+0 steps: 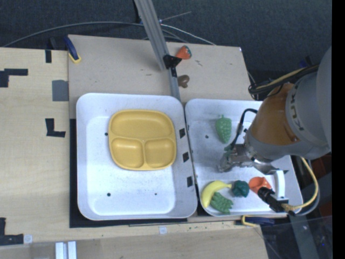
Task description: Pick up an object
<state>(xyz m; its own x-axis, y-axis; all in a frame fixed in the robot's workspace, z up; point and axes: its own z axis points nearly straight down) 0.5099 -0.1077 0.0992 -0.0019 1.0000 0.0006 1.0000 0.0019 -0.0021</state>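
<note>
Nearest us in the right bin (pixel 200 144) we see a banana (pixel 212 190), green toys and an orange piece (pixel 260 183). Just beyond, the tool (pixel 230 162) sits low over the bin floor; we cannot tell its opening. A green cone (pixel 223 128) lies farther back.

In the right bin (pixel 200 144), a green bumpy fruit (pixel 223 128) lies near the far side; a yellow banana (pixel 211 190), a green leafy piece (pixel 221 202), a teal lump (pixel 240 188) and what may be an orange toy (pixel 260 183) cluster along the near edge.
</note>
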